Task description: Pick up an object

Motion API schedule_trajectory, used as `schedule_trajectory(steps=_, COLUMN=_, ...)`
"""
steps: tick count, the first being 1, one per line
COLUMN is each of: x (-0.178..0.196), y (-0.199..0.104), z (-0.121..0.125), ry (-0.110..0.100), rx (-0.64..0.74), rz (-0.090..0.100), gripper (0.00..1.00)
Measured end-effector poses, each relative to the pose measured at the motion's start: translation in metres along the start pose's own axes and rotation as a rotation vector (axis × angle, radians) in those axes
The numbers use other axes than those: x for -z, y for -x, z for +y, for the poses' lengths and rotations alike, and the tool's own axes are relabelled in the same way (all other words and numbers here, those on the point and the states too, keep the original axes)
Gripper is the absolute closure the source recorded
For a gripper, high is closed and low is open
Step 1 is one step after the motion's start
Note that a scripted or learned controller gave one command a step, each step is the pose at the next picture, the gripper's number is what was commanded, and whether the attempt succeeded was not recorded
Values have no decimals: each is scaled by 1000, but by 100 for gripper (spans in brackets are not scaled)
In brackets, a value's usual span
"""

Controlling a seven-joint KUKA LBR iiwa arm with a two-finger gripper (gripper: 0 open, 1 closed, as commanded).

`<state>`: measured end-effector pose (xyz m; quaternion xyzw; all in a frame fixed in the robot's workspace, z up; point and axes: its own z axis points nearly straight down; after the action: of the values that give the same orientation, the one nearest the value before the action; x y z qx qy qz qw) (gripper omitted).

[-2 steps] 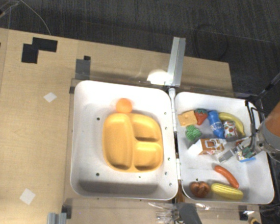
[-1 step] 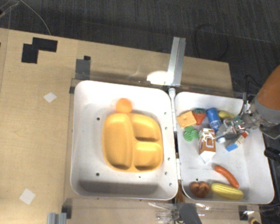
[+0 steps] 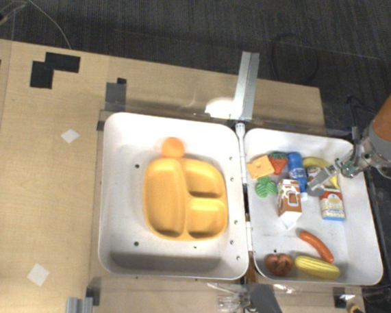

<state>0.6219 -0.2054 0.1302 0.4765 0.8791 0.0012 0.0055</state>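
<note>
Fingers hovering low in the right bin, nothing lifted yet.
I cannot tell their spread; they are hanging just beside the blue bottle and small carton, everything lying loose, so the whole pick is remaining.

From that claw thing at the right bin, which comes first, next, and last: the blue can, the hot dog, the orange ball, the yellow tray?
From the gripper, in the camera view:
1. Blue can, just to its left in the right bin.
2. Hot dog, lower in the same bin.
3. Yellow tray and orange ball, both in the left bin; too close to call.
</note>
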Motion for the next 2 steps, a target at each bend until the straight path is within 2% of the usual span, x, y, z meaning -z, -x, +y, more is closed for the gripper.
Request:
schedule_trajectory(steps=1, x=-41, y=-25, z=-38, ry=0, rx=172, rz=0, gripper=0)
schedule_trajectory(steps=2, x=-41, y=-25, z=-38, ry=0, rx=172, rz=0, gripper=0)
